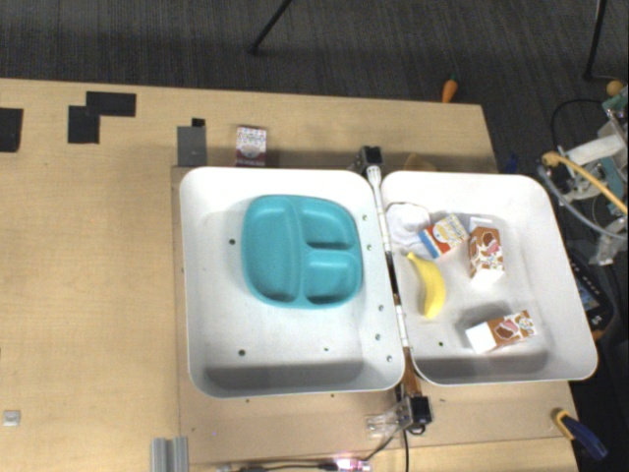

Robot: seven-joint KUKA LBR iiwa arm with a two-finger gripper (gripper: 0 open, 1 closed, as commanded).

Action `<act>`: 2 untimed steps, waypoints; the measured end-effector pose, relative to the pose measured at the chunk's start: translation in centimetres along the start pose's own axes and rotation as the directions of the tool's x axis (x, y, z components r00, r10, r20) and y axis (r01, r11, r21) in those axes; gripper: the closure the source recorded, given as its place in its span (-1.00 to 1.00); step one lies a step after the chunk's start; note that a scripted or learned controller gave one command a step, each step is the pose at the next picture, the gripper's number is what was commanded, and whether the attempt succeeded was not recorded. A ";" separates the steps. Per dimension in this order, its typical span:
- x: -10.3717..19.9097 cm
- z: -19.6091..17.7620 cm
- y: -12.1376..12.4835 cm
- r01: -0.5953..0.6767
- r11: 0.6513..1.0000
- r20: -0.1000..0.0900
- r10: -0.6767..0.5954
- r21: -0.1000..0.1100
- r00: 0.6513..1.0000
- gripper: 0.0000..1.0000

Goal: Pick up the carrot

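A lab: wooden bench, two white bins, loose cables.

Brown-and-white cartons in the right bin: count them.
2. One carton stands near the bin's upper right, beside a smaller packet; the other lies near its lower edge. More could hide under the clutter.

Cables and blue-handled tool run off the right edge.

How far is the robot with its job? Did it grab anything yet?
Nothing looks done yet. The banana and the cartons lie loose in the right bin, and the teal plate sits in the left bin. Nothing is being lifted. The whole pick is left. A small orange thing at the far edge of the bench may be the carrot; it is too small to tell.
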State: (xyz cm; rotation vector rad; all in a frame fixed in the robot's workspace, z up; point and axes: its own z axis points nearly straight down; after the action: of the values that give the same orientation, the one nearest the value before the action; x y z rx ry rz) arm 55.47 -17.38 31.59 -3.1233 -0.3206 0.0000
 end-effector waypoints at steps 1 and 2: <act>0.0 0.0 0.0 0.000 1.000 -0.001 0.000 0.000 1.000 -1.00; -1.3 -4.6 -1.1 0.009 1.000 -0.006 -0.009 -0.003 1.000 -1.00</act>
State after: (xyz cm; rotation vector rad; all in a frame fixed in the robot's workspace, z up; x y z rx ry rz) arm 53.94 -16.56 36.16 -3.1246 -0.3344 -0.0102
